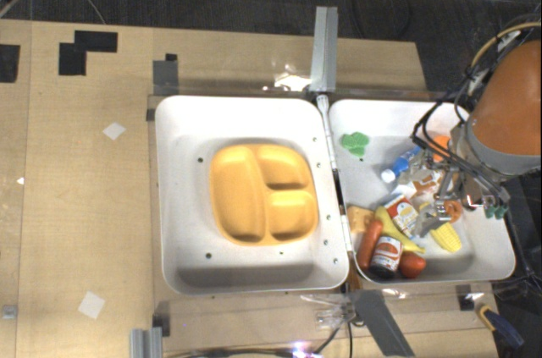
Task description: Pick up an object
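Looking down at a slant from above, a wooden bench (76, 204) is carrying two shallow white bins side by side. The left bin (182, 204) is holding a yellow divided tray (261, 191), sitting near its middle with three compartments facing up.

The right bin (491, 263) is holding a cluster of small toy foods toward its near side. A green leafy piece (356, 143) is lying alone near the far left corner. Lower down, a dark sauce bottle (385, 255) with a red label is lying beside an orange carrot-like piece (369, 239) and a red tomato-like piece (412, 265). A yellow corn cob (446, 239) is resting just right of them, and a small blue-and-white item (398, 170) is lying farther back.

The grey arm with its orange band (512, 98) is reaching in from the right, over the right bin. The gripper (442, 200) is hanging just above the cluster, near the corn cob; wires and shadow are cluttering it, so whether the claw is apart or together cannot be told.
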